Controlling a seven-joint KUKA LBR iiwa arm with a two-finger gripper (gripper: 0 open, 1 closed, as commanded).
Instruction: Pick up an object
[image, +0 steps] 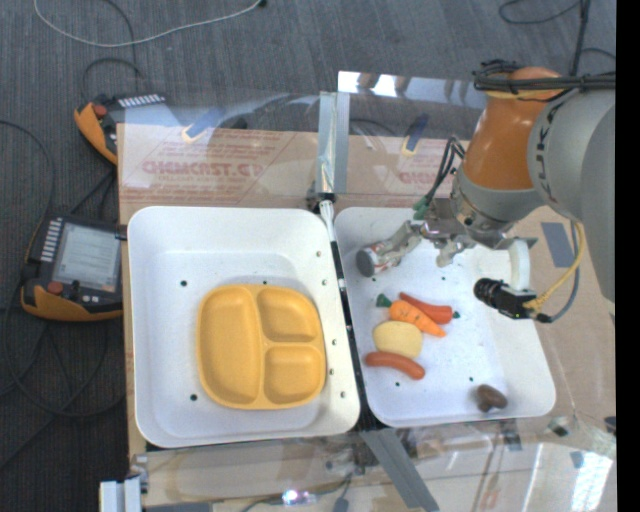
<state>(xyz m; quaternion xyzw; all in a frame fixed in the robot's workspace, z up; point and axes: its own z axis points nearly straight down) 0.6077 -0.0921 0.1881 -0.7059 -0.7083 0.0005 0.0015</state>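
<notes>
Several toys lie in the right bin (530, 380) below your gripper (372, 260) (whose finger state you cannot tell from this slant), the carrot (425, 311) nearest, down and to its right, long axis running left to right, nothing held.

Dark grey carpet floor (230, 60)

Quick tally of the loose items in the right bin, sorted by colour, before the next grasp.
Orange: 2, the carrot and the sausage
Yellow: 1, the potato-like piece
Brown: 1, the small lump near the bin's corner
Total: 4
</notes>
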